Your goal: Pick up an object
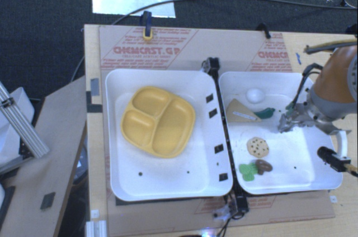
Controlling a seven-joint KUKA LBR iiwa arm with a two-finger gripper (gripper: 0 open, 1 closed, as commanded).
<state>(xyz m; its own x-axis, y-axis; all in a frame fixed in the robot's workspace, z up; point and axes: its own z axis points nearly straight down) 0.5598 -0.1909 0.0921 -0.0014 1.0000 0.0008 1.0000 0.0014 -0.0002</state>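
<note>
In the right bin (302,177), nearest the camera, a green piece (246,171) touches a brown piece (263,166), with a speckled cookie (257,146) just behind. Farther back, the gripper (286,122) hangs beside a teal item (265,113) and a tan wedge (239,110); I cannot tell how it stands. A white ball (255,95) lies beyond. The left bin (128,180) holds a yellow divided plate (158,121).

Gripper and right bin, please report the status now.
Gripper low in right bin, holding nothing visible. Teal piece just beside it, cookie nearer the front. Nothing blocks them.
</note>
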